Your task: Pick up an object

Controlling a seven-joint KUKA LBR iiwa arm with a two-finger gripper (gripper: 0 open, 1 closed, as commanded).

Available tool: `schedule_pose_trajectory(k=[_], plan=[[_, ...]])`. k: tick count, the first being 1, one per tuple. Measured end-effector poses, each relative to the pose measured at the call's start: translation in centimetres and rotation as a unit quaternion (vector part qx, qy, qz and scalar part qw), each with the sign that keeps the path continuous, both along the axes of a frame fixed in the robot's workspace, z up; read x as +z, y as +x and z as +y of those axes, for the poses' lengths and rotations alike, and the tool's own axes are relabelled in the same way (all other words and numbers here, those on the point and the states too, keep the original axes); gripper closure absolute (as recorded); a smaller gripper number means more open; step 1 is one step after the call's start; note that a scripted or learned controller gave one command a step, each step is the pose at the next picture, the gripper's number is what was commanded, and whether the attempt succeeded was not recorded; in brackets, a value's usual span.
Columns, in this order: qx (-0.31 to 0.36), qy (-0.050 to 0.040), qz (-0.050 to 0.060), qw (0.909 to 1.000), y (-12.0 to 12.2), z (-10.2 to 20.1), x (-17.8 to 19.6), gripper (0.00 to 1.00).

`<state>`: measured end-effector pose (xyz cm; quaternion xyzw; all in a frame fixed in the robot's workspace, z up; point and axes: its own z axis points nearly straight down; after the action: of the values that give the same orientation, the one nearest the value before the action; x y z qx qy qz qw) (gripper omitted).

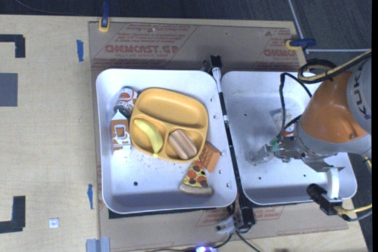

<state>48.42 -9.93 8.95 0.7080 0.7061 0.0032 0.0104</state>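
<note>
My gripper (261, 155) hangs low over the floor of the right bin (254, 97), near its left-centre; the grey arm with its orange band (333, 112) covers the bin's right half. The objects lie in the left bin (112, 186). A yellow divided plate (168, 104) holds a banana (150, 136) and a hot dog (183, 143). A pizza slice (196, 180) and a brown cracker (209, 157) lie by the plate's lower right. A small can (125, 101) and an orange-and-white carton (120, 134) sit against the plate's left side.
A black divider (223, 121) runs between the two bins. Cables (313, 71) loop above the arm at the right. Both bins rest on a cardboard sheet (177, 38) held by clamps (105, 16) on the wooden bench.
</note>
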Motion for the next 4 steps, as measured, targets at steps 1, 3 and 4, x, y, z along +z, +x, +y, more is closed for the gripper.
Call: schedule_pose_trajectory(k=[1,3,4], plan=[[-0.002,-0.0042,-0.004,1.0,0.2,-0.4,1.2,1.0],[0.002,0.0052,0.009,0.9999,-0.4,6.7,9.5,0.0],[0.001,0.0051,0.01,0.9999,-0.6,0.7,1.3,0.0]])
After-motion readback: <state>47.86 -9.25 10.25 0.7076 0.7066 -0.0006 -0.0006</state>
